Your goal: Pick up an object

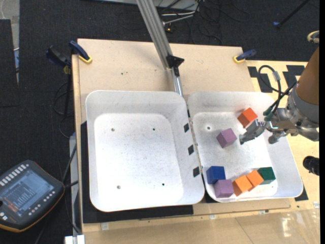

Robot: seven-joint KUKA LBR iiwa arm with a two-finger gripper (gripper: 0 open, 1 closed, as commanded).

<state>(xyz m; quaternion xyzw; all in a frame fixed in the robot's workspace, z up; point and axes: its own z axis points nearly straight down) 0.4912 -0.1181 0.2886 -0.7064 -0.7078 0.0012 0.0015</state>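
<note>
Presently the gripper point(250, 135) hangs low over the right bin point(284, 159), between a purple cube point(226, 137) just to its left and an orange cube point(248, 117) just above it. Whether its fingers are open or closed cannot be told, and nothing is seen between them. Along the bin's near edge lie blue point(216, 174), purple point(224, 187), orange point(247, 181) and green point(266, 175) blocks.

Before you, six blocks point(226, 137) sit in the right bin point(284, 156): two toward its far side, four along its near edge; the gripper point(251, 134) hangs between the far two.
</note>
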